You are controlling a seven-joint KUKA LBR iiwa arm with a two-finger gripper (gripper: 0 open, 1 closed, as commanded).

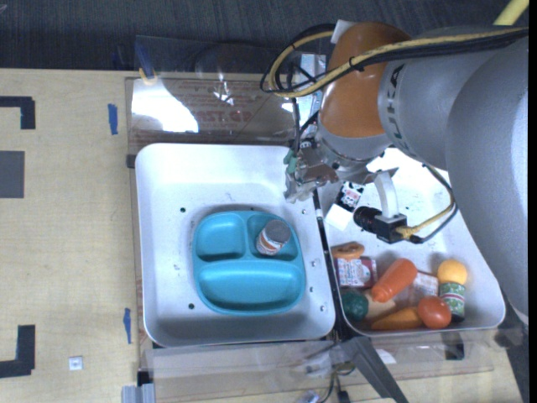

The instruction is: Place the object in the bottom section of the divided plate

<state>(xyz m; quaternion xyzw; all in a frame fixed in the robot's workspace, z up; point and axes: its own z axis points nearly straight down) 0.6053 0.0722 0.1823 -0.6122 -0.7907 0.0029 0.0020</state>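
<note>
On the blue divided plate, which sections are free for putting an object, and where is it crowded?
The blue divided plate has two bare sections: the wide bottom one and the upper left one. Its upper right section holds a small can. The right bin is crowded: toy foods fill its lower part.

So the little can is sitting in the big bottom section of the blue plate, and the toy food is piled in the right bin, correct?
Not quite. The camera view shows the can in the upper right small section of the blue plate, not the big bottom one. The toy food is indeed piled in the right bin.
</note>
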